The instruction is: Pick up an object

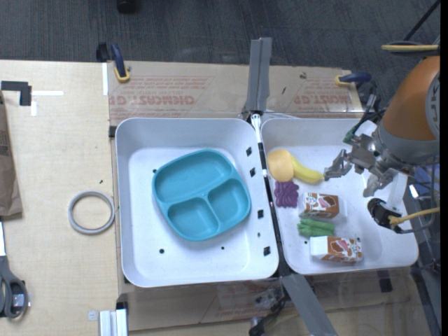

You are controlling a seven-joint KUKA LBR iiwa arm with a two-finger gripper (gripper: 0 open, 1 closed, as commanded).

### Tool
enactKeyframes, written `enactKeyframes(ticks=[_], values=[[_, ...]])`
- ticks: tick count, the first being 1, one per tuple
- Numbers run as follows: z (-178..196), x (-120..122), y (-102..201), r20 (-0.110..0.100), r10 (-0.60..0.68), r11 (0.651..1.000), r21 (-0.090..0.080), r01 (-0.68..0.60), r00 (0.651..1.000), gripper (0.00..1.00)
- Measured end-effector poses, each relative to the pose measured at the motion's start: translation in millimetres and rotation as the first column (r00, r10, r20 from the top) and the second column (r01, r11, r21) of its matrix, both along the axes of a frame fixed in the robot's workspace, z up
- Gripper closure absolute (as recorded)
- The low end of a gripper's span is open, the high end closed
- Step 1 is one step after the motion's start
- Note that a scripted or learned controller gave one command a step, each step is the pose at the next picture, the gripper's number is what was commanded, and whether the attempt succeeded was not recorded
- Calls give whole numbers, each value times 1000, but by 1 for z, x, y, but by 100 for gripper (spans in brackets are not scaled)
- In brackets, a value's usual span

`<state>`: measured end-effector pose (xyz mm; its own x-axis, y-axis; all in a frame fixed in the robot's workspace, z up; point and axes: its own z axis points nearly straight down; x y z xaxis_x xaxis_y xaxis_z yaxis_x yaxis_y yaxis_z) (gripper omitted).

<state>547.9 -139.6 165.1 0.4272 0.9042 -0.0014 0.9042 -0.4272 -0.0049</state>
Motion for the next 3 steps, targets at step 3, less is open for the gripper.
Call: enactKeyframes(ticks=[3], values=[[-74,75,-34,3,230,973,-2,-230,973,0]])
